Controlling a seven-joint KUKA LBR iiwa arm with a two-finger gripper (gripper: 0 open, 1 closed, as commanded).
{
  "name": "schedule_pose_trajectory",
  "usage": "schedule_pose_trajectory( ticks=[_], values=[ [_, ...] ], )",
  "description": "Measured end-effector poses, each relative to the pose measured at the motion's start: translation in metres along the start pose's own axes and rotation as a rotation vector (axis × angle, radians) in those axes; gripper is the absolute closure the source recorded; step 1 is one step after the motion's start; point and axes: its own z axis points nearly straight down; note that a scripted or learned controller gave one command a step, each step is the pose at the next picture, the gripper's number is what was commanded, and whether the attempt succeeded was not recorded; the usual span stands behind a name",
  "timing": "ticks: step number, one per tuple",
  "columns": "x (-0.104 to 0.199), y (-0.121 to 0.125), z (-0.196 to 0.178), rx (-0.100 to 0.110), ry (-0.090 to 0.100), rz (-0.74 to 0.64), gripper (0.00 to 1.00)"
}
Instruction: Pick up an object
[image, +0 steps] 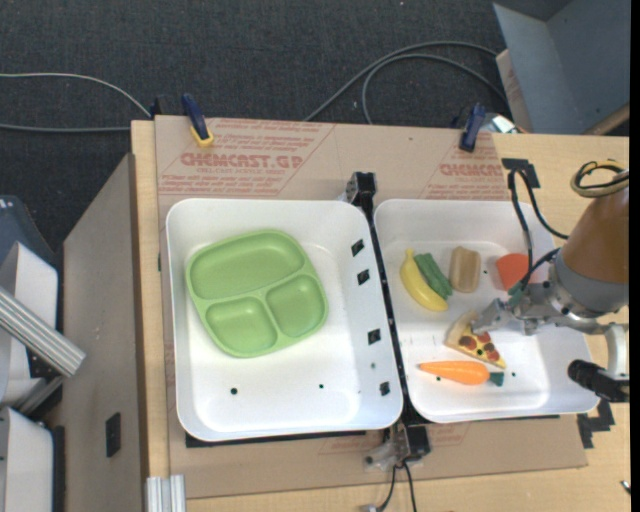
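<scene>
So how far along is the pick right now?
Nothing looks picked yet. The pincer is low in the right bin, right by the pizza slice; banana, carrot and bread lie there too. Gripping and lifting remain.

This looks like a robotics lab: a cardboard-topped table (300, 155) held by blue clamps (197, 118) carries two white bins (200, 400) of toy food. Loose cables (420, 60) trail over dark carpet (250, 50), and a grey robot arm (600, 260) reaches in

Pizza slice (476, 343) lies flat in right bin (440, 400) — above a carrot (455, 372).
</scene>
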Motion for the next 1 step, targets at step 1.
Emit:
schedule_pose_trajectory(
  ticks=[1],
  values=[
    [0.0024,0.0031,-0.0108,-0.005,0.005,-0.002,1.00]
  ],
)
